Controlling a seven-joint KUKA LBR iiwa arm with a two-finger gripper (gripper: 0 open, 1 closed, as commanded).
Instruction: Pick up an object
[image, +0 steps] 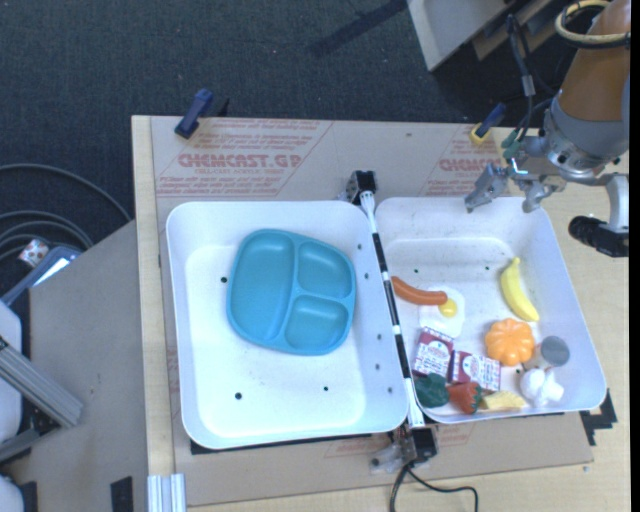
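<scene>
White bins on the bench; the gripper (507, 186) hovers spread open and empty above the right bin's (574, 300) far rim. The banana (518, 289) below looks light, smooth; grab mid-curve.

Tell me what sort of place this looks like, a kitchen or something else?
Probably a robotics lab bench, not a kitchen: two white bins sit on a clamped board, toy food such as a banana fills one, and a robot hand hangs above it.
</scene>
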